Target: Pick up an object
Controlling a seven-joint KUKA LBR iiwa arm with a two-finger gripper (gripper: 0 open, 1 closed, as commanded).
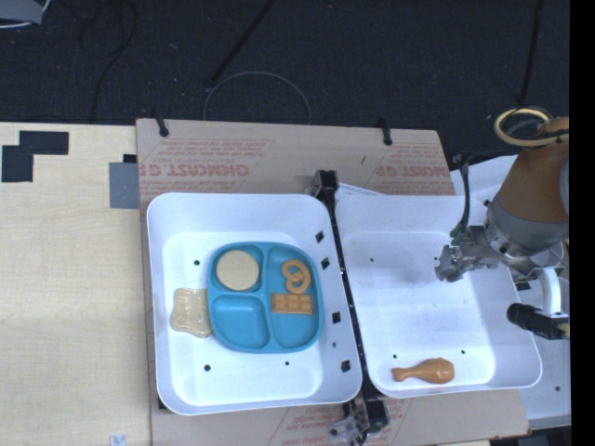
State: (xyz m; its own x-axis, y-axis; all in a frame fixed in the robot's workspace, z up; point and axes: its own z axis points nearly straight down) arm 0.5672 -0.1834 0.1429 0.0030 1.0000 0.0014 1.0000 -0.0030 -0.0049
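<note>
Bins — two shallow white plastic ones. Left bin (177, 226) holds one blue sectioned tray (244, 326) carrying a round cracker, pretzel and waffle, one pale bread slice (191, 311) at its left edge. Right bin (409, 249) holds one tan toy drumstick (425, 372) near its front edge — the gripper (452, 266), grip unreadable, hovers at the right wall.

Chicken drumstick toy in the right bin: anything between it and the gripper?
Nothing visible. The gripper sits over the right white bin's upper part; the tan plastic drumstick lies near the front wall, with bare bin floor between.
</note>
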